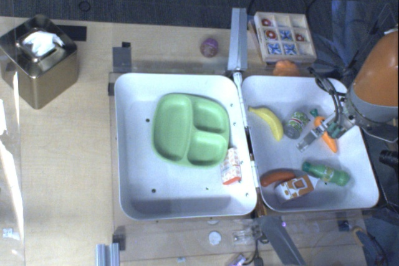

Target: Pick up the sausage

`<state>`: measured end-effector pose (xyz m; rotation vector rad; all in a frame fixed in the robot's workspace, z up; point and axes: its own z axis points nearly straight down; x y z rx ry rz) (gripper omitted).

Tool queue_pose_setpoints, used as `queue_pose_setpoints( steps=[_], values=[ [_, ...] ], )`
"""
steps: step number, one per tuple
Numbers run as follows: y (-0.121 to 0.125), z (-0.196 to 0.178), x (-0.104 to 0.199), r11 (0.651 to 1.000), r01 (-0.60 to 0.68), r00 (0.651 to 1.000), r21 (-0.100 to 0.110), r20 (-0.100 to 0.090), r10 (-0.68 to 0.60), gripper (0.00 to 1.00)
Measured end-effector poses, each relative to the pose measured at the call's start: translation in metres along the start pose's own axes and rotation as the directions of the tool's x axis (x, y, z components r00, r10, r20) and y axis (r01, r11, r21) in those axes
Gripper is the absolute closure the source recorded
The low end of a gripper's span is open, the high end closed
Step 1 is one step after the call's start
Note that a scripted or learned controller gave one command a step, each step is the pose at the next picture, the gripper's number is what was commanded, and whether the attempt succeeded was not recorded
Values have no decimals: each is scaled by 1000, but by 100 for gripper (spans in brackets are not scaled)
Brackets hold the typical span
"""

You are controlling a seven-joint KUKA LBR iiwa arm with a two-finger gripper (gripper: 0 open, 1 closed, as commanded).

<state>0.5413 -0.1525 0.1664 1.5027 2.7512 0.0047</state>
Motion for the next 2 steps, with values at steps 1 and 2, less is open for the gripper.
queue_pose_setpoints(
  steps=[1, 2],
  values=[
    [9, 75, 43, 1000, -5, 1000, -8, 7, 5, 0],
    [-12, 75, 69, 989, -149, 989, -14, 9, 149, 0]
  ],
)
